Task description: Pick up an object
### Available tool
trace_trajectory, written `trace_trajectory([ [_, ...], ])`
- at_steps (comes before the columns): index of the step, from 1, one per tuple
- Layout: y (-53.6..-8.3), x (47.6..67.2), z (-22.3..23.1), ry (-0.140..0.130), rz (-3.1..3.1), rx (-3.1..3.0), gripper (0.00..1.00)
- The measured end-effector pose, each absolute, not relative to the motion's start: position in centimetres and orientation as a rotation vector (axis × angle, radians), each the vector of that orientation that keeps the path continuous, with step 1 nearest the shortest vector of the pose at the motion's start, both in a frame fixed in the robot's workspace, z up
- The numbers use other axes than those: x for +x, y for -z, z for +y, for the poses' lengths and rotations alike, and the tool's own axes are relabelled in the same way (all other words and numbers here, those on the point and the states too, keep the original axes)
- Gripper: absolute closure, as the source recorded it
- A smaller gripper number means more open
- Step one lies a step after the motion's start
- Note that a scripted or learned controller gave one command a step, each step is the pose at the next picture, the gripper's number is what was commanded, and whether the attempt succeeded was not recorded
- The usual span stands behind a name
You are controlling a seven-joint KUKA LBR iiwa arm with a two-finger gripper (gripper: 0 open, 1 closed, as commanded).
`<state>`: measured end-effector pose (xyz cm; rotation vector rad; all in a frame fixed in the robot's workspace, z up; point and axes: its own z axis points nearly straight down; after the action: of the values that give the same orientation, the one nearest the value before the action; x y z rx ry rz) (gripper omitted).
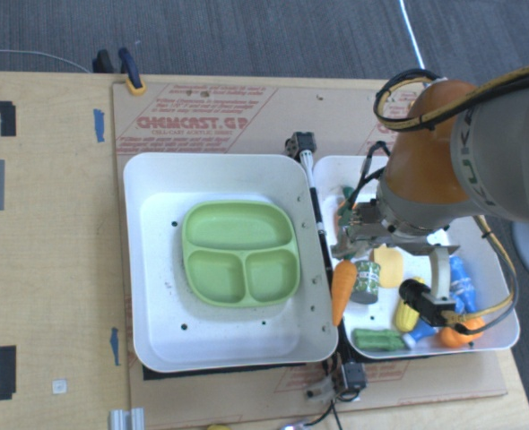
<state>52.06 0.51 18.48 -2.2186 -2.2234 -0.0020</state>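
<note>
My gripper [361,251] hangs low over the left part of the right white bin [502,334], under the grey arm with its orange band. Directly below it stands a small grey can with a green label [366,281]. An orange carrot [342,287] lies just left of the can, against the bin's left wall. A pale yellow block [389,267] sits to the can's right. Whether the can is touched by the gripper cannot be made out; the wrist hides the spot.
The left white bin [148,240] holds a green divided plate [241,253]. Crowding the right bin's front are a green item [377,339], a yellow piece [407,315], a blue item [460,287] and an orange item [457,336].
</note>
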Motion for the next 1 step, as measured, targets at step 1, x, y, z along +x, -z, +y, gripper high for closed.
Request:
trace_trajectory([
  [1,-26.04,47.98,-2.08,0.001,-2.223,-2.222,1.0],
])
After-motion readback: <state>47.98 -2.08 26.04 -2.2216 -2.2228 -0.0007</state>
